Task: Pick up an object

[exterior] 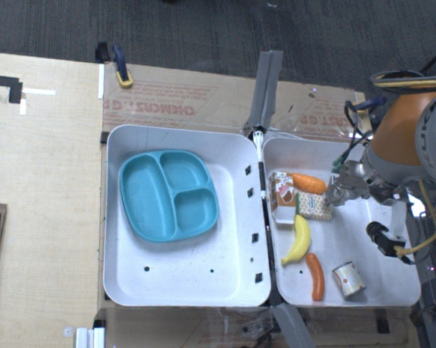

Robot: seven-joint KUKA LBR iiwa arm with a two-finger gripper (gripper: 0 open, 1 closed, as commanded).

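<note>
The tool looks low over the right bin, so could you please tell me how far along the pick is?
Nothing looks lifted yet. The tool is down in the right bin, at the small green-and-white packet beside the carrot. The banana, sausage and can all lie on the bin floor. Whether anything is gripped cannot be told. Left to do: secure one item and raise it.

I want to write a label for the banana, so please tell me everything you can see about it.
The banana is yellow, looks like plastic toy fruit and is whole. It lies flat in the right bin, near its left wall, curved, its length running from upper right to lower left. Its upper end touches a small printed box. A sausage-like orange piece lies just below it. The gripper is beside the box, not on the banana.
</note>
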